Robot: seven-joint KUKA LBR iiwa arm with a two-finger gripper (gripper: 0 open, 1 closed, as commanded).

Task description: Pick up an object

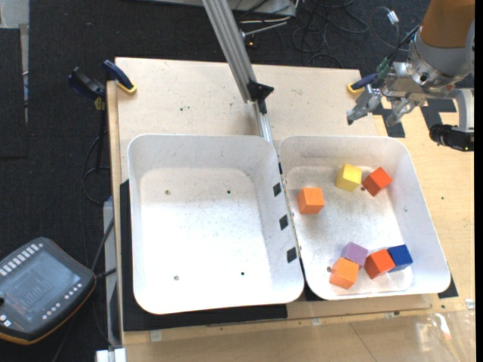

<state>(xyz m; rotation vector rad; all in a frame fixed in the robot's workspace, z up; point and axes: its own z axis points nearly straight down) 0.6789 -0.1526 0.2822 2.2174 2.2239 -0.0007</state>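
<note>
The right bin (423, 202) holds several small blocks. An orange cube (310, 200) sits near its left side, with a yellow cube (349, 177) and a red-orange cube (376, 180) further back. At the front lie a purple block (355, 253), an orange cube (344, 272), a red cube (379, 262) and a blue cube (400, 256), close together. My gripper (379, 110) hangs high above the bench beyond the right bin's back rim, open, with nothing between its fingers.
The left bin (151, 202) stands beside the right one. A slanted metal pole (230, 40) comes down to the bins' back junction. Clamps (119, 78) sit at the bench's back corners. A teach pendant (38, 289) lies at lower left.
</note>
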